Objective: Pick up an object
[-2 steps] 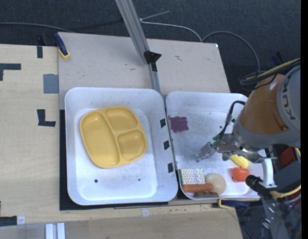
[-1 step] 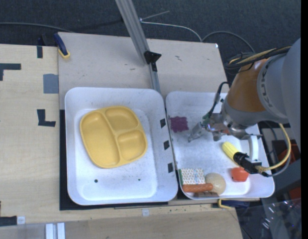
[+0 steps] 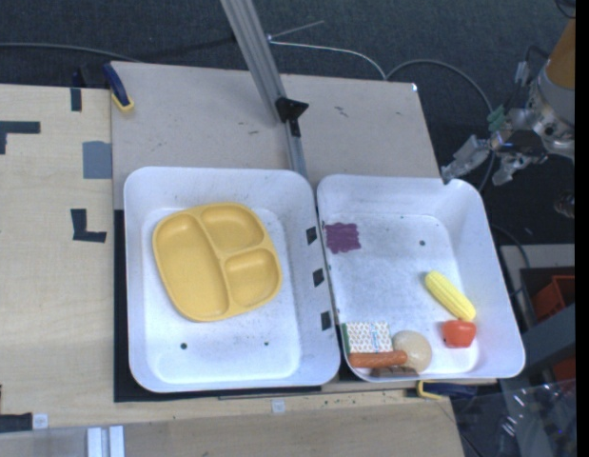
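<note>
The right bin (image 3: 484, 246) holds a yellow corn cob (image 3: 450, 295), a red tomato (image 3: 458, 333), a beige round piece (image 3: 414, 348), an orange-red sausage (image 3: 377, 359), a small checked square (image 3: 367, 335) and a purple piece (image 3: 343, 237). My gripper (image 3: 482, 163) hangs beyond the right bin's far right corner, off the bench edge. It is open, with its fingers spread and nothing between them. It is well away from every object.
The left bin (image 3: 142, 255) holds a yellow divided plate (image 3: 216, 260). A slanted metal rail (image 3: 256, 46) runs down to a black clamp (image 3: 291, 109) behind the bins. Cables lie on the dark floor at the back.
</note>
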Robot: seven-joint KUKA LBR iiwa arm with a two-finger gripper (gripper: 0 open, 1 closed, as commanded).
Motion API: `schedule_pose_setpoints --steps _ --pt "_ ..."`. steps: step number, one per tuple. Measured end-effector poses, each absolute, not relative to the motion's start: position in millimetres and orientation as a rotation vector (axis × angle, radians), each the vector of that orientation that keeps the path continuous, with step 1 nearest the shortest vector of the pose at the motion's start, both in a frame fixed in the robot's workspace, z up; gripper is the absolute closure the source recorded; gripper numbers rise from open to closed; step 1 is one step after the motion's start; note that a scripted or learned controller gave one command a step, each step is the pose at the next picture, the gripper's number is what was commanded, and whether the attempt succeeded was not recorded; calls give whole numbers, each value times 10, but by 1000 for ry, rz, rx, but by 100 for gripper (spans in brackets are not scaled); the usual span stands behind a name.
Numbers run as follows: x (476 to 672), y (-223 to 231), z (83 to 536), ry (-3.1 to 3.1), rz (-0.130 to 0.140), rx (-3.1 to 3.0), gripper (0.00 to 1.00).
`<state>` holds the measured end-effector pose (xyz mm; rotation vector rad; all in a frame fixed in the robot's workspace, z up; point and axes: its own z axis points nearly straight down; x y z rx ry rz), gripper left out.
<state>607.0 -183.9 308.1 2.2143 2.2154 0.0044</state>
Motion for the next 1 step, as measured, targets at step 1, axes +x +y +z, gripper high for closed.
schedule_pose_setpoints --steps 1 --pt "6305 -1829 2105 2228 -8 2223 0"
